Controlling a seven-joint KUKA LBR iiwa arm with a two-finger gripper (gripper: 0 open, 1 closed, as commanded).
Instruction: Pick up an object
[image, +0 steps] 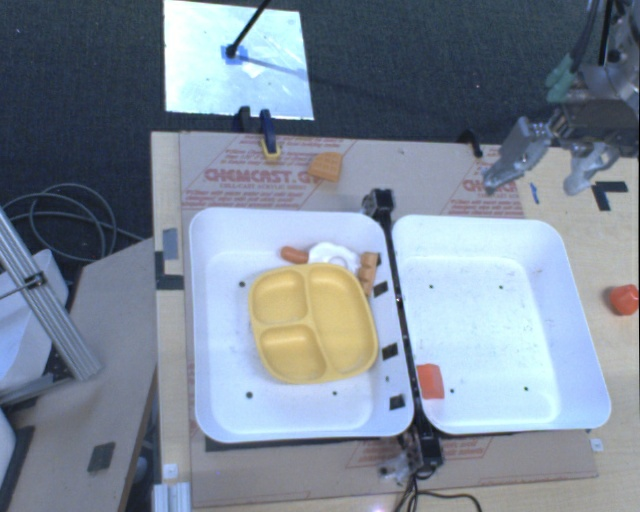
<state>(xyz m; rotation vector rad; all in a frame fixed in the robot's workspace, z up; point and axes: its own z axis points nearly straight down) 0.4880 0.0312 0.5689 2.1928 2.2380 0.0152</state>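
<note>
Hand (541, 163) sits at roughly 1 o'clock in frame, above the bench (430, 165) just past the far rim of the right bin (575, 330). Two pale fingers splayed wide apart, nothing between them.

Left bin (215, 330):
- yellow divided tray (312, 323) near centre, three compartments, slightly rotated
- white piece (332, 254) touching the tray's 12 o'clock edge, partly hidden by the tray
- small orange sausage-shaped item (295, 255) just beside the white piece, on its 9 o'clock side
- tan block (369, 267) at the tray's 1 o'clock corner, close to the wall shared with the right bin

Right bin:
- orange-red block (430, 381) at the bin's 7 o'clock corner, against the near-left wall
- the floor looks speckled with fine dark specks

Outside the bins:
- tan-orange wedge (326, 167) on the bench at 12 o'clock of the left bin
- red-orange block (623, 299) on the bench at 3 o'clock of the right bin, well apart from the hand

Black clips run along the seam between bins. Hand is well apart from every object listed.
</note>
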